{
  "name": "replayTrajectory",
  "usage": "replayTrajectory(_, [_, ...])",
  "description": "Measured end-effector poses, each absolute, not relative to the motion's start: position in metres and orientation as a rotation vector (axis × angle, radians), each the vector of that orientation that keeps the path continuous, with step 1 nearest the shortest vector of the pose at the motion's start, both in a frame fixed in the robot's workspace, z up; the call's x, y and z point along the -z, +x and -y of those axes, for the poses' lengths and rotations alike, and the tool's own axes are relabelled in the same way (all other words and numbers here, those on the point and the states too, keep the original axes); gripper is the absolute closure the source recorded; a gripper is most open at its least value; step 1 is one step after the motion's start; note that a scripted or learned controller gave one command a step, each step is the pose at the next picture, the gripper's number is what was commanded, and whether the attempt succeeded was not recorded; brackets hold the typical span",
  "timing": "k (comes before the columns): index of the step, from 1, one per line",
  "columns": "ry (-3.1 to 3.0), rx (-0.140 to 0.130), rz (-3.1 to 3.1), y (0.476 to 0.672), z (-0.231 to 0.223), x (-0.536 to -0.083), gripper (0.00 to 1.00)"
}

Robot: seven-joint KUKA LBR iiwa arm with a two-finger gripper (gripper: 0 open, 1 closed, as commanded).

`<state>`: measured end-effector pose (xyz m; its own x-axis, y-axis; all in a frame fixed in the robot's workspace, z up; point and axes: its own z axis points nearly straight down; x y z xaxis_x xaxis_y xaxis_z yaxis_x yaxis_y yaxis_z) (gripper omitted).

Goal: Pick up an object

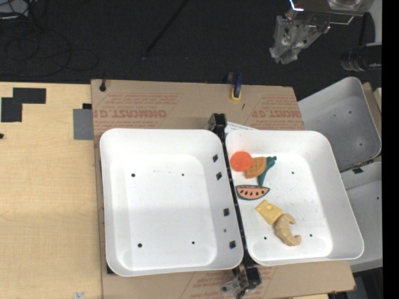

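The right bin [324, 167] holds a cluster of small toys near its left side: an orange round piece [241, 161], a tan piece with a teal stem [262, 167], a watermelon slice [252, 192], a yellow cheese wedge [269, 212] and a tan croissant-like piece [288, 230]. My gripper [288, 45] hangs high at the top right, well above and behind the bins, far from the toys. Nothing shows between its fingers.
The left bin [118, 167] sits beside the right one, joined by a black clamp strip [225, 192]. Both rest on a cardboard sheet [162, 108] over a wooden bench. A grey-white panel [343, 117] lies at the right. A blue-yellow clamp [236, 87] holds the cardboard's far edge.
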<state>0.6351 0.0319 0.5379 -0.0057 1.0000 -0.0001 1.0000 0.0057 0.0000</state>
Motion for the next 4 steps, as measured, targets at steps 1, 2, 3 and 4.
replayTrajectory(1, [2.217,0.003,-2.229,0.644,-0.099,-0.537,1.0])
replayTrajectory(2, [2.217,0.004,-2.228,0.644,-0.167,-0.537,1.0])
replayTrajectory(3, [2.217,0.008,-2.232,0.61,-0.234,-0.537,1.0])
replayTrajectory(4, [2.222,0.01,-2.226,0.59,-0.243,-0.537,1.0])
